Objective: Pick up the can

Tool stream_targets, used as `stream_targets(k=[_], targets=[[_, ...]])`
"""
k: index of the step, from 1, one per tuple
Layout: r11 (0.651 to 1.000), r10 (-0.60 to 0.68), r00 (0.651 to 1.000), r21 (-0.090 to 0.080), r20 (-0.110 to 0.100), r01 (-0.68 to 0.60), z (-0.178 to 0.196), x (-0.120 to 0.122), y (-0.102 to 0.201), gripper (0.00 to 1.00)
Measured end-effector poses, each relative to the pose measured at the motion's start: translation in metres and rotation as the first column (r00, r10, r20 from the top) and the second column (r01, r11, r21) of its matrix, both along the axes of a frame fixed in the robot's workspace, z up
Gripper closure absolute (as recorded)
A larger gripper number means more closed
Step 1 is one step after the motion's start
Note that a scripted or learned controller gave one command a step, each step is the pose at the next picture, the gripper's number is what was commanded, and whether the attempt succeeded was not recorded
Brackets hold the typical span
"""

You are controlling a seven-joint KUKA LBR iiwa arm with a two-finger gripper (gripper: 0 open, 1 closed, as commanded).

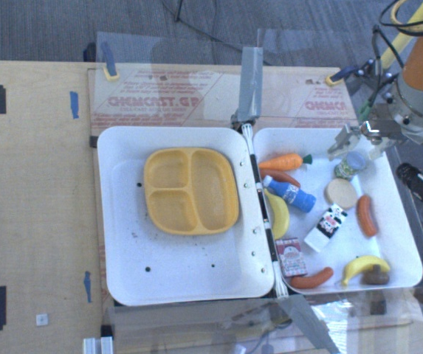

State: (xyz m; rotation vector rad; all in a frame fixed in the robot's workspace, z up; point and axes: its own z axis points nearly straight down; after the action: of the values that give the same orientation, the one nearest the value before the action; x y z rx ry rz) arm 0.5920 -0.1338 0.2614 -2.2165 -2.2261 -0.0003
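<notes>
The can (348,167), small with a greenish label and a pale blue top, stands near the far edge of the right bin (407,234). My gripper (356,143) hangs directly over it, reaching in from the upper right with its tip just at the can's top. The can's upper rim is partly covered by the gripper's metal parts.
Around the can lie a carrot (281,161), a blue bottle (291,193), a beige disc (341,192), a white black-spotted carton (327,226), two sausages (366,215), two bananas (362,266) and a red box (291,257). A yellow divided plate (191,190) sits in the left bin (122,257).
</notes>
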Motion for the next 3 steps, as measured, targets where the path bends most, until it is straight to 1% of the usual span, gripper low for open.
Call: stream_targets(k=[1,2,3], targets=[[1.0,-0.02,1.0,-0.001,0.001,0.02,-0.118,0.012,-0.077,0.0],[0.994,-0.105,0.994,0.01,0.01,0.105,-0.17,0.041,-0.077,0.0],[0.994,-0.107,0.994,0.0,0.008,0.107,-0.16,0.04,-0.082,1.0]])
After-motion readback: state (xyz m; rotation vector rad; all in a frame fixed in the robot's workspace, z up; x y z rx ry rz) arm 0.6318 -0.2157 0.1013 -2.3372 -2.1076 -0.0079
